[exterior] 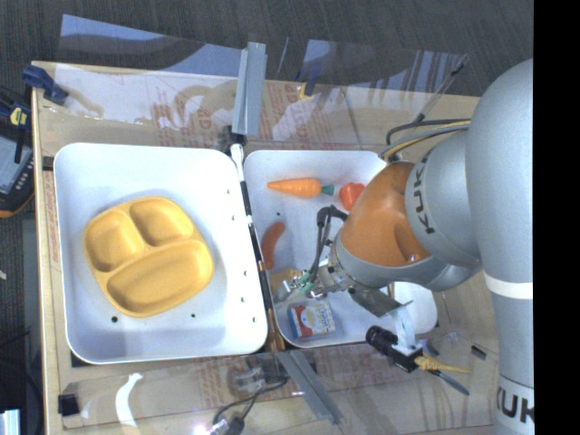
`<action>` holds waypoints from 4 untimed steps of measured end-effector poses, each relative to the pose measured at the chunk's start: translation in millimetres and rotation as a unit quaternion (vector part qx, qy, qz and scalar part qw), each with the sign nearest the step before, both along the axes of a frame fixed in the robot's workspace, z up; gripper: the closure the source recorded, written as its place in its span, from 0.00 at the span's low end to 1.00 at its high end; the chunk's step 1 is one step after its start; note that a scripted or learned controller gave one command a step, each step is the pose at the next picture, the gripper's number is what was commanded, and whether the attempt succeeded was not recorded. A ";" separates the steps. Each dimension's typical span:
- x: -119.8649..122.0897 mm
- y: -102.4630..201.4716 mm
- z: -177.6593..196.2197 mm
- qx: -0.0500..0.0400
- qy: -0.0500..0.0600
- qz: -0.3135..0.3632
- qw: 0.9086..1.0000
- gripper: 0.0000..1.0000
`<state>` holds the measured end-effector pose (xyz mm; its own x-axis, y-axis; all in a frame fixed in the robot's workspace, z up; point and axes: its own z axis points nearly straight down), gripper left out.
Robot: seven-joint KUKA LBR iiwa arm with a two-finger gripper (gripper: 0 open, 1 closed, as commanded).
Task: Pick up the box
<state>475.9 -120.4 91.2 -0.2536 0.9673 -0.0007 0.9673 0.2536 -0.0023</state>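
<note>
From above — the small red-and-white printed carton box lies flat at the near end of the right white bin, not lifted. The gripper hovers just beyond it, beside a brown sausage; jaw state, can't tell. Grasping and lifting remain, I'd say.

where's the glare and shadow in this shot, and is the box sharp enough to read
Camera view: glare streaks the clear sheets along the bench's far edge; soft shadow rings the yellow tray in the left bin; the box is small and soft, its print unreadable.
</note>
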 end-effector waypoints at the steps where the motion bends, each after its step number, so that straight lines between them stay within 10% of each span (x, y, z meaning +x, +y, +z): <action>1: 0.3 10.2 1.2 -0.004 -0.003 -0.107 0.994 0.00; 2: 0.5 -47.8 48.0 0.001 0.000 -0.051 0.999 0.00; 3: 0.0 -2.9 -0.5 0.001 0.001 0.007 1.000 0.00; 4: 0.5 -3.6 7.2 0.001 0.000 -0.113 0.994 0.00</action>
